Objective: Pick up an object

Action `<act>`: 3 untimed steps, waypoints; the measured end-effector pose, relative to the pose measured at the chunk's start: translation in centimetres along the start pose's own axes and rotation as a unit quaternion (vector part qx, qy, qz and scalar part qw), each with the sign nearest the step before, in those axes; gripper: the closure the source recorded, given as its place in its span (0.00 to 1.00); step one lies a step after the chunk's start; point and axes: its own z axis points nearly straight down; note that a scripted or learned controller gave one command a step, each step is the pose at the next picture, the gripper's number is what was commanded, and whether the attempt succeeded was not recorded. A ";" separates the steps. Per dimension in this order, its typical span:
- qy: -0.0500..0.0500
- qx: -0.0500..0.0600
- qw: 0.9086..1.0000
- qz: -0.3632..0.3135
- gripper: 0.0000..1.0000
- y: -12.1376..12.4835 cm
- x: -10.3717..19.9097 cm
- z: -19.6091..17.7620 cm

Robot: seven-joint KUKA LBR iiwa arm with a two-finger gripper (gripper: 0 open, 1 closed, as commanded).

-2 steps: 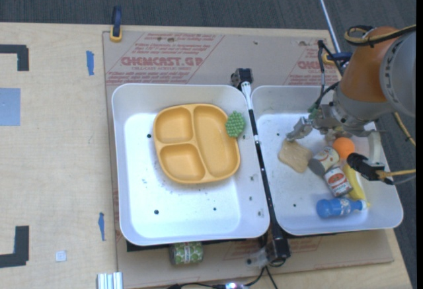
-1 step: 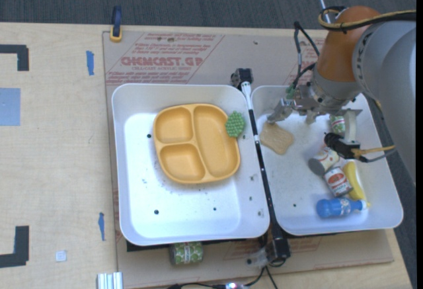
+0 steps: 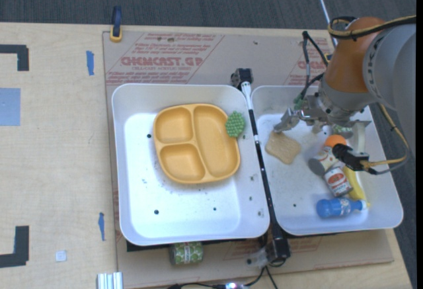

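My gripper (image 3: 301, 123) hangs low over the back left part of the right bin (image 3: 390, 211), open, with nothing between its fingers. Just in front of it and slightly left lies a tan sponge-like block (image 3: 283, 147). To the right of the block are a small orange piece (image 3: 335, 141), a bottle with a red label (image 3: 336, 179), a yellow item (image 3: 357, 186) and a blue object (image 3: 336, 207). Something green (image 3: 344, 129) is partly hidden under the wrist.
The left bin (image 3: 132, 215) holds a yellow divided plate (image 3: 196, 142) with a green bristly ball (image 3: 235, 124) at its right rim. A green can (image 3: 187, 253) lies on the bench in front of the bins. Cables trail from the arm over the right bin.
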 end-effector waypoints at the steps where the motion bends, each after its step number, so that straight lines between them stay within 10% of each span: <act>1: -0.001 0.000 1.000 0.000 0.00 4.2 0.1 0.1; 2: 0.000 0.002 1.000 -0.001 0.00 -3.5 -4.8 0.1; 3: 0.000 0.001 1.000 0.000 0.00 1.2 -1.0 0.1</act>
